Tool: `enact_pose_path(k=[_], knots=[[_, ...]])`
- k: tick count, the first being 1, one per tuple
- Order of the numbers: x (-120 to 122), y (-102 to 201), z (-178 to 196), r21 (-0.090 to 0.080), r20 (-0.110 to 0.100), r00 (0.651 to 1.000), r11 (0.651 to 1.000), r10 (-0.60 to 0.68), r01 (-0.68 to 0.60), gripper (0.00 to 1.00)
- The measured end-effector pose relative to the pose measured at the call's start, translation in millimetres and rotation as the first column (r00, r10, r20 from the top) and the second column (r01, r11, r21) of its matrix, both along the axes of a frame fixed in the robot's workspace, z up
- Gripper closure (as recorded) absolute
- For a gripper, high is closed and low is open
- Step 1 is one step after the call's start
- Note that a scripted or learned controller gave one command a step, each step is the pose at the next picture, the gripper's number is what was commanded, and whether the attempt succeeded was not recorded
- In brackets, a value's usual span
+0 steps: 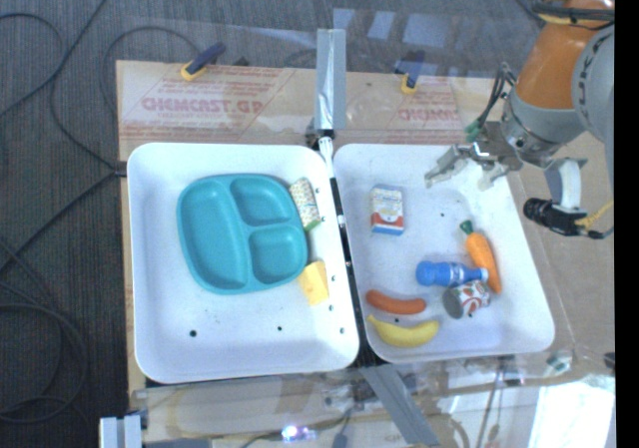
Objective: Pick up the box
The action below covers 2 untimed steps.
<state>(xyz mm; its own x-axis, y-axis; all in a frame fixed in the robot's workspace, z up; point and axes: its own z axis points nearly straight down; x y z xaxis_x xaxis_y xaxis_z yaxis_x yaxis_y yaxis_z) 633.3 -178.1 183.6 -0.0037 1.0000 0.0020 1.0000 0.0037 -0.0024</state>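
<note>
Box (387, 210) sits untouched in my right bin; my gripper (461, 159) hovers nearby, spread, holding nothing, so grabbing's left.

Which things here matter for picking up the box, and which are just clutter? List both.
Job: box in the right bin; gripper above that bin's far edge.

Clutter: carrot, blue bottle, can, sausage, banana, teal tray, yellow block in the left bin.

dark grey carpet floor (120, 27) (loose cables (60, 57) trailing across it) around a plywood benchtop (250, 102)
</note>
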Motion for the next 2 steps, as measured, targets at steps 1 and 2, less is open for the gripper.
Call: enact_pose_path(k=[1, 2], knots=[[5, 57, -81, -0.01, 0.02, 0.998, 0.998, 0.058, -0.058, 0.0], [5, 72, -92, -0.01, 0.016, 0.995, 0.996, 0.093, -0.093, 0.0]])
